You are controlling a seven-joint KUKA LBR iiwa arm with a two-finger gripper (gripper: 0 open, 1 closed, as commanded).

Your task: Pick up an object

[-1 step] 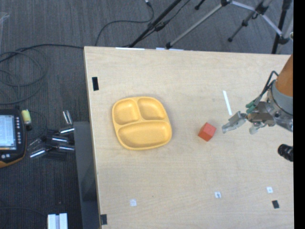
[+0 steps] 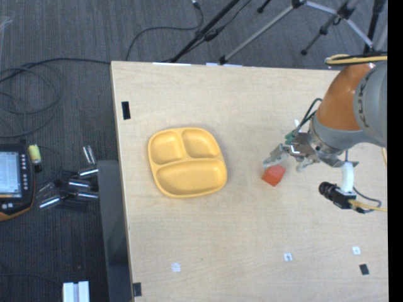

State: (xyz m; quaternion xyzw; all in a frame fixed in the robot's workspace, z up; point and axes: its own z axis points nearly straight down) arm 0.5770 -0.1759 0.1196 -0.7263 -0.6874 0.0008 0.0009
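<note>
Yellow three-compartment tray point(image 2: 187, 162) is lying on wooden bench point(image 2: 252, 244) | black cables point(image 2: 56, 74) are trailing over dark floor point(image 2: 56, 17) | tripod legs point(image 2: 315, 8) are standing beyond bench | handheld pendant point(image 2: 14, 178) is resting at left

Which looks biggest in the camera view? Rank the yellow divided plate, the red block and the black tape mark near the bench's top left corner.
1. Yellow divided plate, clearly the largest.
2. Red block, beside the pincer.
3. Black tape mark, slightly smaller than the block.

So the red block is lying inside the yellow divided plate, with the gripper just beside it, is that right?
Not quite: the red block lies on the bare wooden bench, well right of the yellow divided plate. The gripper is indeed just beside it, as the camera view shows.
</note>
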